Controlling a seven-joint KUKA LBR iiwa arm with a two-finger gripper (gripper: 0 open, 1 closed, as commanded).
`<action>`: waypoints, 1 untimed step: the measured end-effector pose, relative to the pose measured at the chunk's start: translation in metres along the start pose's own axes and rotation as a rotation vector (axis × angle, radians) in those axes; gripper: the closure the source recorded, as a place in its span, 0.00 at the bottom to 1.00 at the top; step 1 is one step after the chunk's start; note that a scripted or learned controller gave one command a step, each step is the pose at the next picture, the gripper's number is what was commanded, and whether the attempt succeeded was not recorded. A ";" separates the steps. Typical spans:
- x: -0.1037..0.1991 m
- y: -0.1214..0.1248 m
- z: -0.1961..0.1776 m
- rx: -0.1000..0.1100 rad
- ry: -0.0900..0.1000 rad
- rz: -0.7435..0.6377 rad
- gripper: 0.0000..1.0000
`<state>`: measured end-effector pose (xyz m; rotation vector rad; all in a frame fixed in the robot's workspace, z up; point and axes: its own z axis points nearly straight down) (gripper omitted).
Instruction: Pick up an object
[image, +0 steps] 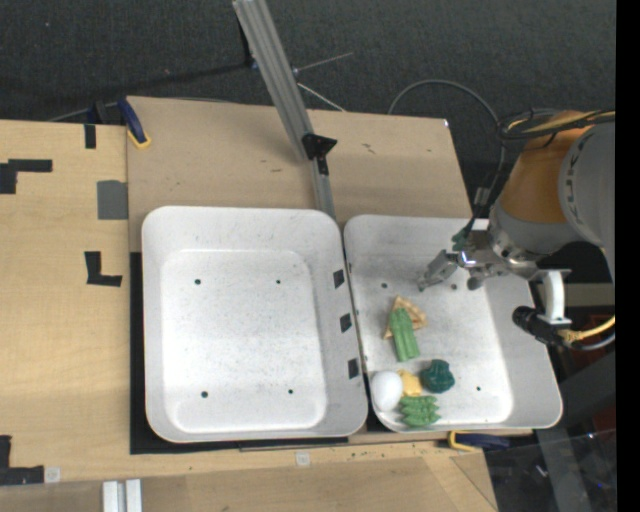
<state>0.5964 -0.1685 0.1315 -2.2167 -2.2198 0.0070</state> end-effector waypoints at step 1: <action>0.000 0.001 -0.013 -0.003 0.000 -0.002 1.00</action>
